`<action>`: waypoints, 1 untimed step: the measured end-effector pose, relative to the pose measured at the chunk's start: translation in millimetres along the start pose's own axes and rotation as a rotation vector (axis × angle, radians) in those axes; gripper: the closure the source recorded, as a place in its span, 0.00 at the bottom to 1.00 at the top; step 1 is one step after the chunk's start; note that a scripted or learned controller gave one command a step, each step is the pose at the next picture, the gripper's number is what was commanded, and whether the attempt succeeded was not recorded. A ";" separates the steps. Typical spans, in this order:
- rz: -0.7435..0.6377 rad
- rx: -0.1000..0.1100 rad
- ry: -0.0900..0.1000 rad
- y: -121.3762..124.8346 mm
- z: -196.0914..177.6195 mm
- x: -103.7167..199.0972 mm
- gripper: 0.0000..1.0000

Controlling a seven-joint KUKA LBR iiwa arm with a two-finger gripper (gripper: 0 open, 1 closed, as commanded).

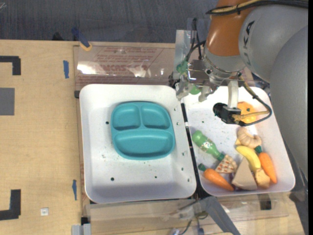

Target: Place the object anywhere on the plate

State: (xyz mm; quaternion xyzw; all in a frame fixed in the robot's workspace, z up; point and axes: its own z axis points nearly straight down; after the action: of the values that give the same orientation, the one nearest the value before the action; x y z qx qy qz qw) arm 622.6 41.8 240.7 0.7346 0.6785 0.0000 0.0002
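A teal plate (142, 130) with three compartments lies in the middle of the left bin (93, 170), with nothing on it. My gripper (193, 89) hangs over the far end of the wall between the two bins, beyond the plate's far right corner. A small green spot shows at the gripper, and I cannot tell what it is. The toy foods lie in the right bin (283, 180): a green bottle (206, 145), a carrot (217, 179), a banana (249, 156) and a second carrot (267, 166).
A tan wedge (244, 177), a waffle-like piece (226, 165), a knobbly beige piece (247, 138) and an orange-yellow item (250, 112) crowd the right bin's near right part. A clear plastic sheet (127, 62) lies behind the left bin. A wooden board (36, 131) lies to the left.
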 end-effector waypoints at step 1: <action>-0.018 0.008 0.000 2.3 59.0 36.5 1.00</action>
State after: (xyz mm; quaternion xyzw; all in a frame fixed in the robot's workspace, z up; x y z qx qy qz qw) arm 627.8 77.9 181.7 0.7285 0.6850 -0.0027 -0.0027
